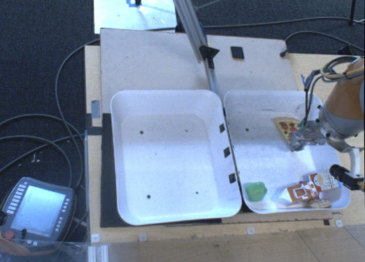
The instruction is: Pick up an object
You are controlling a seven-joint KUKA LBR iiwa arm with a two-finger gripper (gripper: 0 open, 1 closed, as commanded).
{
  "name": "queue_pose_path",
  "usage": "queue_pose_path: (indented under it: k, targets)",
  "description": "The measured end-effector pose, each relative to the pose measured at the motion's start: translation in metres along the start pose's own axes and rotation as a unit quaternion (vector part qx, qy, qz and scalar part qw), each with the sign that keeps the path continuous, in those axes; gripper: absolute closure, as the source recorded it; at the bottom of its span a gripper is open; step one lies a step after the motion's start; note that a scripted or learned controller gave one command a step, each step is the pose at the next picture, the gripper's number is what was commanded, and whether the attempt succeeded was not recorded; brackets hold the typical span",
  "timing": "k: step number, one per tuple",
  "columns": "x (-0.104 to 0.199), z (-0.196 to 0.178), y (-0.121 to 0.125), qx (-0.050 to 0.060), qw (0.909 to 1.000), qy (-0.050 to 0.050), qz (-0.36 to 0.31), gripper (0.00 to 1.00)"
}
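Bin (259,107) on the right holds pizza slice (285,126), green block (255,191), carton (311,187).

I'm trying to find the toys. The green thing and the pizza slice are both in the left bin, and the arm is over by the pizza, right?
Not quite. The green thing and the pizza slice lie in the right bin, not the left, as the camera view shows. The gripper is indeed by the pizza.

One camera above looks down slantwise on both bins (171,98).
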State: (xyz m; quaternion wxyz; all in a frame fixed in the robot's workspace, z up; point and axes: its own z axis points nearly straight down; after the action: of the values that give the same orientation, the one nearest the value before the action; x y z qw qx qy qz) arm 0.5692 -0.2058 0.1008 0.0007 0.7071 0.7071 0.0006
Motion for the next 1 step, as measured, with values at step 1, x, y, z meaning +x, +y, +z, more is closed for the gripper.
queue_pose_path:
  k: [1]
  targets:
    - [-0.0001,-0.0107,0.0005,-0.001,1.0,0.0,0.0,1.0]
